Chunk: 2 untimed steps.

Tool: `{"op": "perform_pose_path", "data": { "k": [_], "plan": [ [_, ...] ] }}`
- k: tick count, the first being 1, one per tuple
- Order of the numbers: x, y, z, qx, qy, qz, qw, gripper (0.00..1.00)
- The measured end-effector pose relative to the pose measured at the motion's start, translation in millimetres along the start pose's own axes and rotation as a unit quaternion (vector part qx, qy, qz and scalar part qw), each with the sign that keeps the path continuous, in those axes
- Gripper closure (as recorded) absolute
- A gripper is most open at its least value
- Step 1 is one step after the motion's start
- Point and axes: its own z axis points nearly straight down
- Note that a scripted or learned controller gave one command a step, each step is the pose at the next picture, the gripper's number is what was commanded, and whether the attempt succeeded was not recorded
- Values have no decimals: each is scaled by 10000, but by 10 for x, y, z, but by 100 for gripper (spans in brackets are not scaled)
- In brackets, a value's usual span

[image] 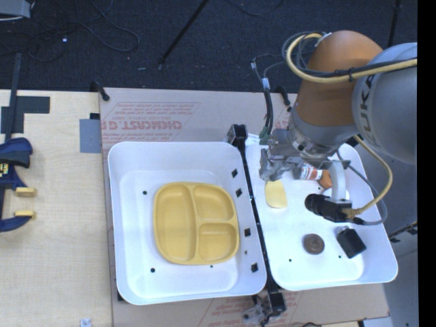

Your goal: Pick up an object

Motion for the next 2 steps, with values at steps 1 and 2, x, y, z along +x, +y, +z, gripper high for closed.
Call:
{"op": "perform_pose_path", "data": {
  "k": [1, 2],
  "plan": [
    [486, -85, 29, 1, -5, -2, 10000, 100],
    [1000, -229, 276, 11, -7, -2, 10000, 100]
  ]
}}
